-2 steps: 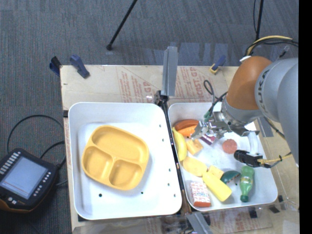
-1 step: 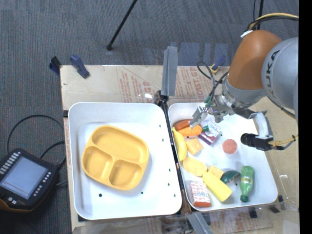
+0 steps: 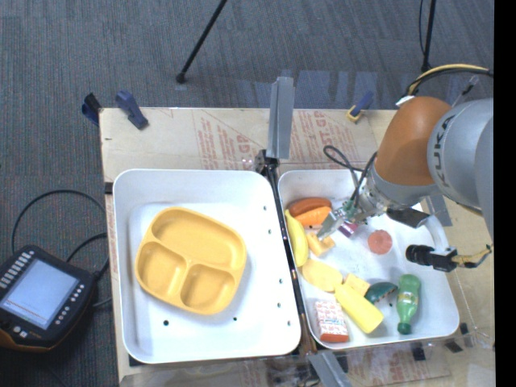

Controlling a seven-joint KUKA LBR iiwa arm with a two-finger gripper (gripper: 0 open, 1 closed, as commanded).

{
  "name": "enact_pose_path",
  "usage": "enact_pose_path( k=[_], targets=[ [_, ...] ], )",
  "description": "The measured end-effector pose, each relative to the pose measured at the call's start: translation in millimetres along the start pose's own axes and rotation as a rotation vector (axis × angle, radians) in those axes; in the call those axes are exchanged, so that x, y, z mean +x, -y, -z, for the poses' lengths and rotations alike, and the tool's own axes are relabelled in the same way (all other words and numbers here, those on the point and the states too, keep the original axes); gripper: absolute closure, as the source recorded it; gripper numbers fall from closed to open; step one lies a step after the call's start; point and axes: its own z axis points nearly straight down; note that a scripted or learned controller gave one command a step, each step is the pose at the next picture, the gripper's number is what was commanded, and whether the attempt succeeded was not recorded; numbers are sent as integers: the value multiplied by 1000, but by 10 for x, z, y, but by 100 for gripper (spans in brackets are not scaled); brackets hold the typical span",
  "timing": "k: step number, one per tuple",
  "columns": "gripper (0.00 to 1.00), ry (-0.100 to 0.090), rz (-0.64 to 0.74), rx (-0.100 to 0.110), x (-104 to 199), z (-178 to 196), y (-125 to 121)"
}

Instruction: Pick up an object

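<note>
Crowding gripper (image 3: pixel 329 226): banana (image 3: pixel 296 238), hot dog (image 3: pixel 310 209), pink disc (image 3: pixel 380 241).

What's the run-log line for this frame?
arm: over right bin | gripper: low among toys by banana | grasp: unconfirmed | left bin: yellow tray

Even overhead light — soft shadows, mild glare, slightly grainy.

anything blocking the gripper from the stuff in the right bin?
Nothing visible does. The gripper is already down in the right bin, among the banana, the orange piece and a small yellow block. The items crowd it closely.
</note>
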Motion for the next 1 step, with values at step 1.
enact_pose_path(
  k=[1],
  targets=[
    [100,2,-7,-2,-25,97,7]
  ],
)
